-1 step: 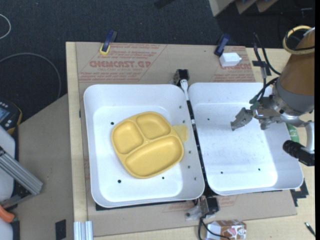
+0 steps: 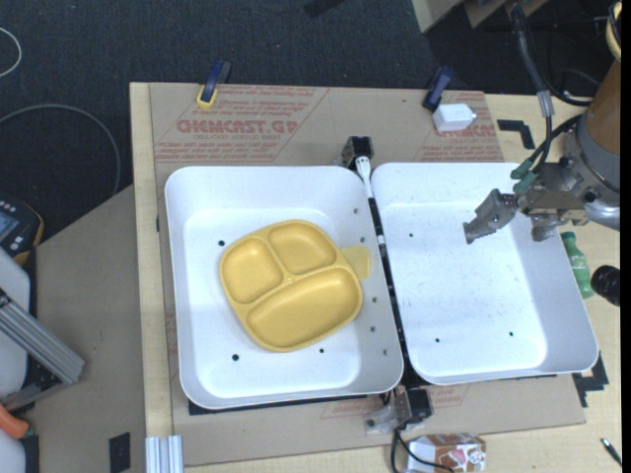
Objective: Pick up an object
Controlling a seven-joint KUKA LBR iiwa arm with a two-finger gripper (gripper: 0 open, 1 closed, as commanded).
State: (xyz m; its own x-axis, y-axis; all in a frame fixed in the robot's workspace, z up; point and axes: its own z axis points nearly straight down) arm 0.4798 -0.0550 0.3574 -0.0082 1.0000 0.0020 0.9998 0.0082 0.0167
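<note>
Left bin (image 2: 187, 294) holds a yellow tray (image 2: 289, 285); gripper (image 2: 485, 223) apart, grip unclear.

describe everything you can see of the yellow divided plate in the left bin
The yellow divided plate looks like smooth moulded plastic, rounded in outline, with three compartments: two smaller ones at the far side and one larger one nearest the camera. It lies flat, right way up and turned at a slant, on the floor of the left bin, roughly in the middle. A small tab juts out toward the right bin. Its compartments hold nothing. The claw hangs apart, over the right bin.
</note>
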